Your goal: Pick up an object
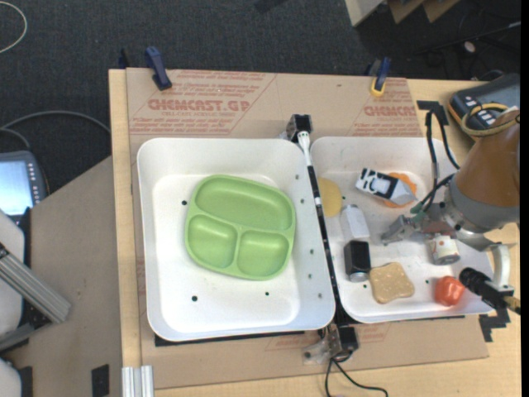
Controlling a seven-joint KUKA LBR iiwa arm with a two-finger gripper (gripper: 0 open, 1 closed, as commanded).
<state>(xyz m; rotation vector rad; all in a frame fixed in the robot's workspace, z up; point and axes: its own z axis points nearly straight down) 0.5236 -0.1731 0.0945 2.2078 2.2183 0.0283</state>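
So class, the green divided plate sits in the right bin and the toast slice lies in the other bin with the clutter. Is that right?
Not quite. The camera view shows the green divided plate in the left bin, not the right. The toast slice does lie in the other bin, the right bin, with the clutter.

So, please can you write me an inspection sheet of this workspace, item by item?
Surface: bench bearing left bin and right bin.
Job's things: in right bin, toast piece, black block, red item, white bottle.
Clutter: green divided plate in left bin.
Grippers: pincer low over right bin; holding nothing seen.
Cables: black cable at front edge.
Surroundings: dark floor; blue clamp.
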